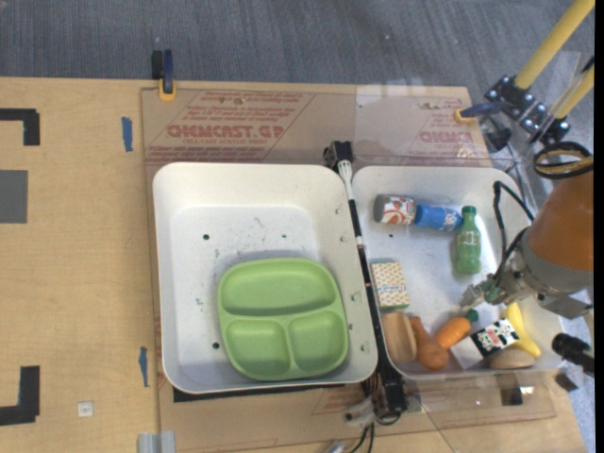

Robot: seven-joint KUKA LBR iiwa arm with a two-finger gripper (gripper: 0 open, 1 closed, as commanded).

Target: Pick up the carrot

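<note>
- The carrot (451,332) lies in the right bin (429,253), near its front wall, tilted so its green-topped end (472,317) points up toward my arm and its orange tip points down toward the bun.
- I use that carrot as my landmark. A tan bun-like toy (400,336) sits just left of it and looks to be touching it; a second orange piece (431,355) lies just below-left, also against it.
- Just right of the carrot lies a small black-and-white toy (495,336), with a yellow banana (522,331) beyond that.
- Well above the carrot are a green bottle (467,243) and a blue-and-red can (415,213) lying on its side; a patterned cracker-like square (390,284) sits up-left of it.
- My pincer (483,293) hovers just up-right of the carrot's green end. I cannot tell whether it is spread or pressed together; I see nothing pinched in it.
- My judgement: the carrot is a light, stiff plastic toy, smooth and tapered, so it may squirt out of a pinch near the thin end.
- I would take it across the thicker middle, 1 pad on each long side, square to its axis.
- The 2 neighbours on its left crowd it, so that pad needs care.
</note>
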